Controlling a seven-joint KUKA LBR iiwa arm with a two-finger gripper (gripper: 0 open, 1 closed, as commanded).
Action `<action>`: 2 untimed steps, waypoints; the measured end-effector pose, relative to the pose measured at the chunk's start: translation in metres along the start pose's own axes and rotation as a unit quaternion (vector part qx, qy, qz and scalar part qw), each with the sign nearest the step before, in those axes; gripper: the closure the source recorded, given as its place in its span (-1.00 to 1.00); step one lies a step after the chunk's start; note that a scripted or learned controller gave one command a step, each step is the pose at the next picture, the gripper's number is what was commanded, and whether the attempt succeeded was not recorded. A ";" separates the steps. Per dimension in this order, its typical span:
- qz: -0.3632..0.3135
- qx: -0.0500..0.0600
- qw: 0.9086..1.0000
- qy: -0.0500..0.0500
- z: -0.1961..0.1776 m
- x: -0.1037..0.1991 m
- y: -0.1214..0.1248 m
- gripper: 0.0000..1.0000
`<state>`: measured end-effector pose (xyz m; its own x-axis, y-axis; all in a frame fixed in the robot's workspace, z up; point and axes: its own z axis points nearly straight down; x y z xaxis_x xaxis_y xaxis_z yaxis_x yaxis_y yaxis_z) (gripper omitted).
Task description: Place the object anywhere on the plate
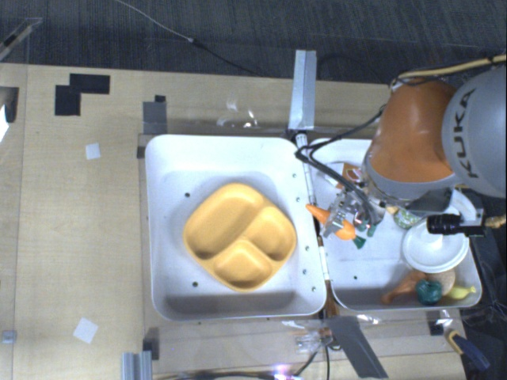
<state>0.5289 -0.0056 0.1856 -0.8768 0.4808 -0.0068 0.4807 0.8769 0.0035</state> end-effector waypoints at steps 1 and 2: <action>-0.042 -0.002 0.999 0.001 0.000 0.023 0.088 1.00; -0.040 -0.001 0.999 0.000 0.000 0.022 0.085 -1.00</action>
